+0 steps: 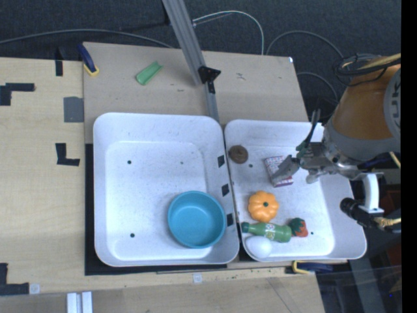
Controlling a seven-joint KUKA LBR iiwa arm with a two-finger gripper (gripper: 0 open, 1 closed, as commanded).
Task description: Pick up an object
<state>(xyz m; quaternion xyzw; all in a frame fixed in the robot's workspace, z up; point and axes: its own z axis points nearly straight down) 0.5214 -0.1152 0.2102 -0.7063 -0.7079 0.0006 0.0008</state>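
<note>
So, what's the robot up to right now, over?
Gripper low in right bin, over small packet. Grasp unconfirmed. Pumpkin and brown ball close by.

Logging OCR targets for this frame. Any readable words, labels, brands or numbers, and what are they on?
No legible text anywhere.
Arm housing: a dark mark at the frame edge, cut off, unreadable.
Small packet by the gripper: pinkish print, too blurred to read.
Green bottle: no label discernible.
Blue bowl, orange pumpkin: plain.

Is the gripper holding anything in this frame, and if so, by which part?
Cannot be told. The gripper sits right over a small pinkish packet in the right bin, but the view does not show the packet between its fingers.
</note>
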